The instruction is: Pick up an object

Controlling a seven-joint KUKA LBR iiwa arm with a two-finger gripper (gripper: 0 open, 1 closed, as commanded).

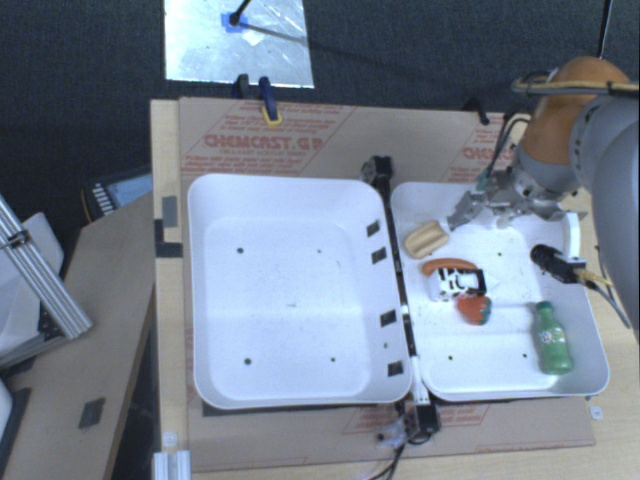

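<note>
Right bin on the desk: bread piece near its far-left corner, sausage, black-and-white toy and red ball towards the middle, green bottle by the near-right corner. Gripper hovers beside the bread; whether it is spread or closed cannot be told. Left bin alongside.

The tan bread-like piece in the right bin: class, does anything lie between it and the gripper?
Nothing visible does. The gripper sits just up and right of the tan piece, with bare bin floor between them. The orange sausage, the black-and-white toy and the green bottle lie farther down the right bin.
</note>
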